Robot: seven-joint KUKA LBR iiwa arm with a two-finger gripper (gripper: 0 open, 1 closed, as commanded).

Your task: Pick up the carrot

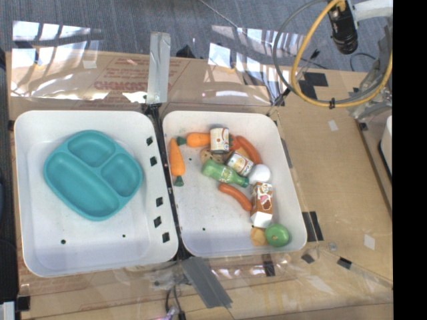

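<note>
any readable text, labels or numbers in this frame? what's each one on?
None can be read for certain.
Cardboard sheet behind the bins: faint red printed lettering, too washed out to read.
Small can in the right bin: label with red marks, too small to read.
Tilted can: label blurred.
Bottle near the green apple: red and white label, unreadable.
Green bottle: no legible text.

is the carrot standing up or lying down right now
Lying down. The carrot rests lengthwise on the floor of the right bin beside its left wall, green top toward the camera.
</note>
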